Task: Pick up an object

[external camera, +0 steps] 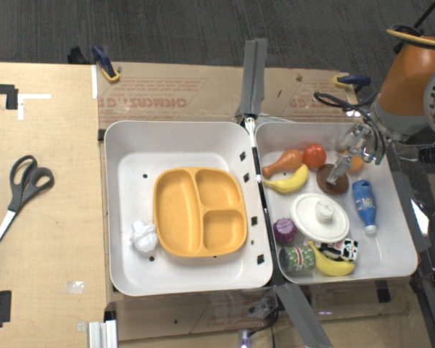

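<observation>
The pincer (341,170) hangs over the far right part of the right bin (399,267), with its fingers pointing down and a little to the left. I cannot tell how far the fingers are open, because they look thin and blurred from this angle. The tip is just above, or maybe touching, the brown round object (332,180); it does not show anything held between the fingers.

Just to the right of the pincer lies a small orange ball (357,163), partly hidden behind the fingers. Below and to the right is the blue bottle (364,204), lying along the bin wall. To the left of the pincer is the red tomato (314,154), and next to it the orange-brown drumstick toy (284,162) with the yellow banana (290,180) touching it from below.

Further below the pincer sits the white round lid (320,216), with a purple cup (284,230) at its left edge. Near the front wall are a green patterned can (298,258), a second banana (333,264) and a small black and white toy (347,249).

Far to the left, in the left bin (123,194), are the yellow divided plate (200,211) and a white crumpled object (142,235) just beside it. Still farther left, a pair of scissors (18,191) lies on the wooden bench (51,267).
</observation>
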`<move>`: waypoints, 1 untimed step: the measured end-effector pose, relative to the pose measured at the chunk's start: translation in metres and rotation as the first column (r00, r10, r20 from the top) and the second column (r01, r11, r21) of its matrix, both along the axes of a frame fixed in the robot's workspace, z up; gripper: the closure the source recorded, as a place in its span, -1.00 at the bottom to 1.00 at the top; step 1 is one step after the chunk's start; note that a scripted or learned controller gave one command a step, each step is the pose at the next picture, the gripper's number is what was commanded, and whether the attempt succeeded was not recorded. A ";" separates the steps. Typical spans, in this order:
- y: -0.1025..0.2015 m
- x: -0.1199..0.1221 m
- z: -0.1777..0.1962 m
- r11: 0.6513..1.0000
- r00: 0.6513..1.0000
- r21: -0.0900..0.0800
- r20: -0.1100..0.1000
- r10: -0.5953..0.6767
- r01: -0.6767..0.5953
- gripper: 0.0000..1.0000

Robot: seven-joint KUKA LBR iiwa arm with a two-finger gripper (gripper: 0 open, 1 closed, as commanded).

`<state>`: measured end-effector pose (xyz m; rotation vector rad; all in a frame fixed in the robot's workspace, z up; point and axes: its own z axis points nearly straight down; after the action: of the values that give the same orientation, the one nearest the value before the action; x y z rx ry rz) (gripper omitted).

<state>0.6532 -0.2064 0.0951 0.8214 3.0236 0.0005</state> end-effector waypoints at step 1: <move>-0.002 -0.033 -0.001 0.998 0.998 0.001 -0.003 -0.060 0.060 -1.00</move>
<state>0.6206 -0.2085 0.0943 0.9128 3.0005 0.0006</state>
